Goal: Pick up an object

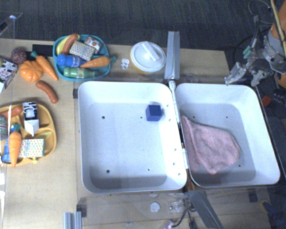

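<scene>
Blue cube (154,112) lying on the floor of the left bin (93,175), up near the back right corner, close to the wall shared with the right bin (264,142). Pink cloth (209,146) crumpled in the right bin, against its left wall, well apart from the cube.

Claw (242,73) hanging above the back right corner of the right bin, outside its rim, nothing between the fingers; whether spread or pressed together, cannot tell at this size and blur. Orange band of the arm (282,37) at the frame's right edge.

On the wooden worktop (62,142) behind the bins: white lidded bowl (148,57), blue basket (82,57) of toy food with a carrot and small printed boxes. Farther left: orange pumpkin (30,71), a sausage (47,91), a yellow tray (23,134) with more toy groceries and black-and-white cartons. Print on the packages too small to read; no brand legible.
</scene>
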{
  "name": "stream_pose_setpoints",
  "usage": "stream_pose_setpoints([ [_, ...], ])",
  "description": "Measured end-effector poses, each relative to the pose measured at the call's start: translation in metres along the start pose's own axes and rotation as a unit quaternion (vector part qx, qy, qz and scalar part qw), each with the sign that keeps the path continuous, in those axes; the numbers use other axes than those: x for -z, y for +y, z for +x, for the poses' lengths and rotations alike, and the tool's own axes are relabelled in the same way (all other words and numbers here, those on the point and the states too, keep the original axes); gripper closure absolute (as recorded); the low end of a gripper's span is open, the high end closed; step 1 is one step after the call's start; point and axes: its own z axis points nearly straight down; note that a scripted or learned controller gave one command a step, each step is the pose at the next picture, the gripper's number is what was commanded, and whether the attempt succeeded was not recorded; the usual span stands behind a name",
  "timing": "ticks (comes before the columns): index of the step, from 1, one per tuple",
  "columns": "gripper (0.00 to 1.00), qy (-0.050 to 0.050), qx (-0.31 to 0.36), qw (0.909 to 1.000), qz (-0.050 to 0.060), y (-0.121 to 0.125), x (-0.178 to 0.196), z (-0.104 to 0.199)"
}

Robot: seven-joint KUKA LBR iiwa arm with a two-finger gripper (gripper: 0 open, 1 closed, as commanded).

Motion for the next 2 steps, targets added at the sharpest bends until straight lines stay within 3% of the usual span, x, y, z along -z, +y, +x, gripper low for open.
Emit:
stream_pose_setpoints([
  [1,0.0,0.001,0.004,1.0,0.001,-0.078,-0.154,0.011],
  [2,0.0,-0.002,0.112,0.9937,-0.007,-0.159,-0.167,-0.014],
])
